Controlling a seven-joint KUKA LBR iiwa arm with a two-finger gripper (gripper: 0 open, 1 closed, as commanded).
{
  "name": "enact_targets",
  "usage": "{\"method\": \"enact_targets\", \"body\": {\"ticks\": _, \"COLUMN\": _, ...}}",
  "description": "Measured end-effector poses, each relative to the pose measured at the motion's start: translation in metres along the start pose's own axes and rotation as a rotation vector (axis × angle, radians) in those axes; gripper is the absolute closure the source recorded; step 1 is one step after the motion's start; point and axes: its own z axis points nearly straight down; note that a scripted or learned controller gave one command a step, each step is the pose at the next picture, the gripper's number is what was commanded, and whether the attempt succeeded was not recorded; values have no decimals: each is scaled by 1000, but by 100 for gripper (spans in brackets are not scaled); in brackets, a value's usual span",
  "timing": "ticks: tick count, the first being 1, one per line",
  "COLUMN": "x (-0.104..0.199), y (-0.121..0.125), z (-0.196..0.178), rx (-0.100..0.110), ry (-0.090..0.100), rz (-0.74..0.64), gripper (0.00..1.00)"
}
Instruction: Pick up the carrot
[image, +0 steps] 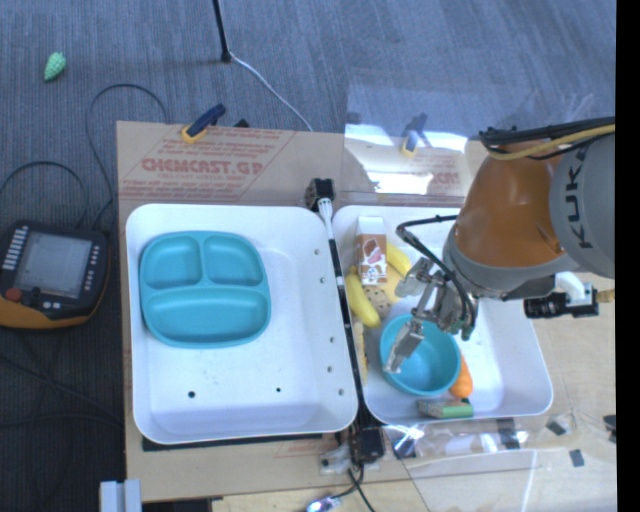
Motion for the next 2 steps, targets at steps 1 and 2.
{"method": "enact_targets", "body": {"ticks": 1, "x": -42, "y": -56, "z": 84, "rx": 3, "ry": 7, "rz": -190, "gripper": 0}}
{"method": "enact_targets", "body": {"ticks": 2, "x": -38, "y": -135, "z": 86, "rx": 5, "ry": -58, "rz": -450, "gripper": 0}}
